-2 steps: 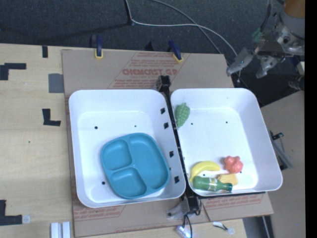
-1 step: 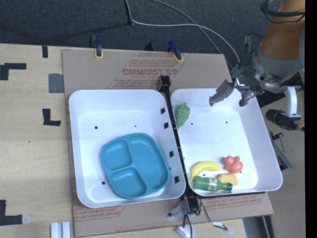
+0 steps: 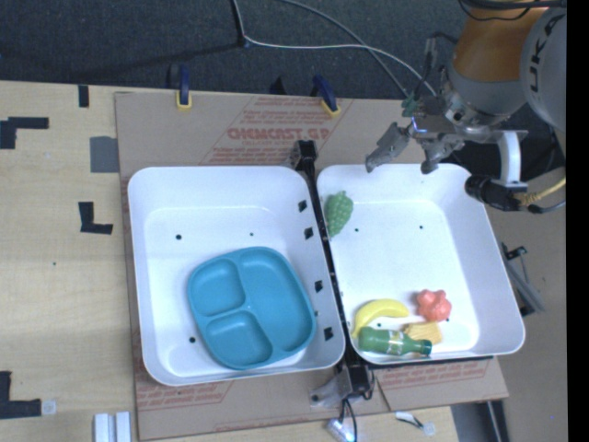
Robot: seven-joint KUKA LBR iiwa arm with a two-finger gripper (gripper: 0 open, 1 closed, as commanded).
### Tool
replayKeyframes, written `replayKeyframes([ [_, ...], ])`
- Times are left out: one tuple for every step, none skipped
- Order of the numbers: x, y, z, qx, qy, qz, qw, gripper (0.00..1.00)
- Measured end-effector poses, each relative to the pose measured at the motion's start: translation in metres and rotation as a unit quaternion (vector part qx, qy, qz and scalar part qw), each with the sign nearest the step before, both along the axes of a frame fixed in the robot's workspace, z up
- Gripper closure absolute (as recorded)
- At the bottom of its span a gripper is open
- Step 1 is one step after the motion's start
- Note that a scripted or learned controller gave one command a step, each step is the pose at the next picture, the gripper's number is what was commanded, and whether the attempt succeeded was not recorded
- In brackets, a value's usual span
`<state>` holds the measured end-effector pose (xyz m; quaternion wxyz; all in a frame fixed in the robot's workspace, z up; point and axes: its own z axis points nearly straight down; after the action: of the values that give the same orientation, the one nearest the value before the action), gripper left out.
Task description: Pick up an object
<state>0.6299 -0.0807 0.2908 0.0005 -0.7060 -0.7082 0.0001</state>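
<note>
Green bottle (image 3: 394,343) lies lower right with banana (image 3: 379,312), long axis across frame. My hand (image 3: 399,161) hangs upper right, fingers spread, grasping nothing; green grapes (image 3: 339,212) lie nearest, down-left.

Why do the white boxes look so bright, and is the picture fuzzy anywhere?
Camera view: light from above washes out the white bins, so their floors look flat; the tray and banana cast only faint shadows; the gripper looks slightly soft.

Pincer (image 3: 403,161) with fingers spread above right bin (image 3: 460,201) far rim, green grapes (image 3: 339,212) below-left of it, banana (image 3: 379,312), bottle (image 3: 394,343), blue tray (image 3: 248,307) farther off.
</note>
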Motion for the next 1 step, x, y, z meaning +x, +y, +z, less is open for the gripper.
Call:
replayKeyframes([
  [0.0369,-0.0269,-0.0024,-0.0006,0.0,-0.002,1.0,0.0],
])
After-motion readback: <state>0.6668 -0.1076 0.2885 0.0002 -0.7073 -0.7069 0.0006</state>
